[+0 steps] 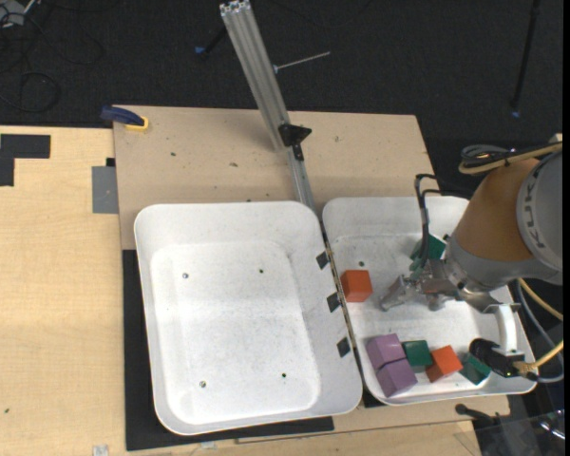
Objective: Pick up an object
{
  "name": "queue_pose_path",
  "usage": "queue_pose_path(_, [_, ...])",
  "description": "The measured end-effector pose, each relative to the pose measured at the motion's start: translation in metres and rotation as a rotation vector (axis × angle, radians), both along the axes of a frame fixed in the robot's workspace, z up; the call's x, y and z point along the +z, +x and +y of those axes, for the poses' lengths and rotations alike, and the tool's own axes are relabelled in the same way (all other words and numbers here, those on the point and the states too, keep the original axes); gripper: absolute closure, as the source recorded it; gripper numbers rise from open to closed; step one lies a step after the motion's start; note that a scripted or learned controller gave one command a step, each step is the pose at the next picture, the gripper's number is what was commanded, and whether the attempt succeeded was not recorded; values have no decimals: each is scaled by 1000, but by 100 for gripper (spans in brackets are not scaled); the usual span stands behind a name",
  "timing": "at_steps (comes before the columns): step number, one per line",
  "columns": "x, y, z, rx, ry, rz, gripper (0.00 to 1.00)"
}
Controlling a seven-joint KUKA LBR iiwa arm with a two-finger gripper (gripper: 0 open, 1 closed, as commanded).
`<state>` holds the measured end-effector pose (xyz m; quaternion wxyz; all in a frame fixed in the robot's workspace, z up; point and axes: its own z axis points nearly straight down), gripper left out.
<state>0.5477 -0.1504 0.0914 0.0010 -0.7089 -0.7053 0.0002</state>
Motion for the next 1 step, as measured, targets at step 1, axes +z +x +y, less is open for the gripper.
queue_pose_path(1, [11, 0, -1, -9, 1, 0, 100])
